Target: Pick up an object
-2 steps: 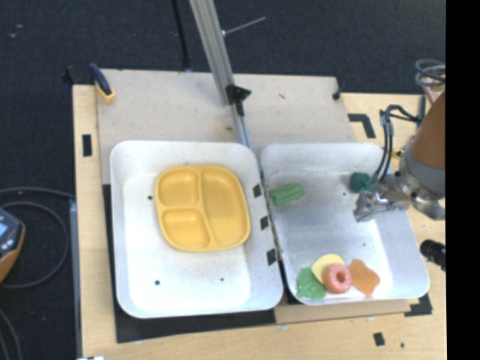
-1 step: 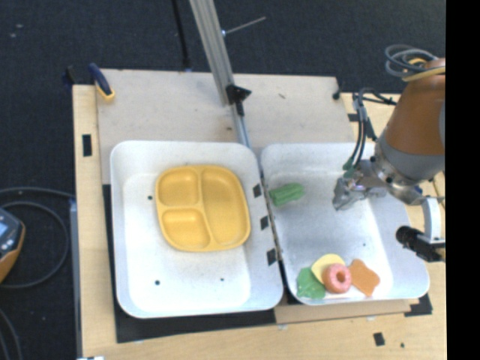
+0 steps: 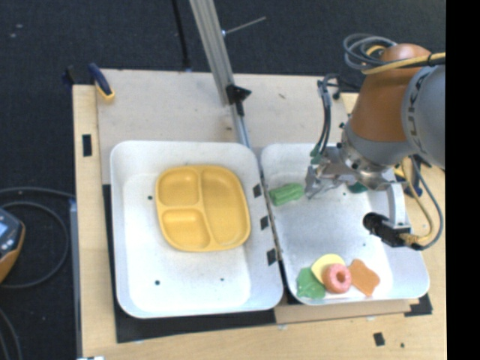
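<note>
A small green block [image 3: 286,194] lies at the upper left of the right bin [image 3: 330,227], close to the divider. My gripper [image 3: 315,180] hangs just to its right, low over the bin floor, below the orange band of the arm [image 3: 382,88]. The block's right end is next to the gripper tip; I cannot tell whether they touch. At the bin's front edge sits a cluster of toys: a green piece [image 3: 309,284], a yellow piece [image 3: 328,264], a pink ring [image 3: 337,279] and an orange piece [image 3: 365,277].
The left bin [image 3: 135,276] holds a yellow divided plate [image 3: 202,206]. A slanted metal pole [image 3: 214,43] rises behind the bins. Black cables [image 3: 390,231] hang from the wrist over the right bin's right side.
</note>
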`<state>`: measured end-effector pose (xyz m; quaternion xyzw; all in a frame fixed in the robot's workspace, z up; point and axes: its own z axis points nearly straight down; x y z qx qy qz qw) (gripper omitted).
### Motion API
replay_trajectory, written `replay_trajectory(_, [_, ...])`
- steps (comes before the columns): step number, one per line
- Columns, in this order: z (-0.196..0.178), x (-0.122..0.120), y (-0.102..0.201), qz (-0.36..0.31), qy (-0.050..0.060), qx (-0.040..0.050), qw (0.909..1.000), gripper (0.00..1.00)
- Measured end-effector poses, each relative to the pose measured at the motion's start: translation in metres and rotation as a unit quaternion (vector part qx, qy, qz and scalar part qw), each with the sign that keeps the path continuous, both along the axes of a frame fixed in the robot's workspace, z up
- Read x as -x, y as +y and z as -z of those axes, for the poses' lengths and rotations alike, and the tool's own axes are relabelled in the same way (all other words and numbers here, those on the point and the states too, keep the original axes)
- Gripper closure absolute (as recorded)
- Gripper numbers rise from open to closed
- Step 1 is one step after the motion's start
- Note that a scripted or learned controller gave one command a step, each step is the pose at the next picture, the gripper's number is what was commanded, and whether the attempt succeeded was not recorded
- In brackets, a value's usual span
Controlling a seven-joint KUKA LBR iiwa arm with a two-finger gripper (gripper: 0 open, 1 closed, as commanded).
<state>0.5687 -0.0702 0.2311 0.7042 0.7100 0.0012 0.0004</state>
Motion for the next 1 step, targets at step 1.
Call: replay_trajectory(1, [-0.0115,-0.0181,0.0554,0.000,-0.001,-0.0001,1.0000,1.00])
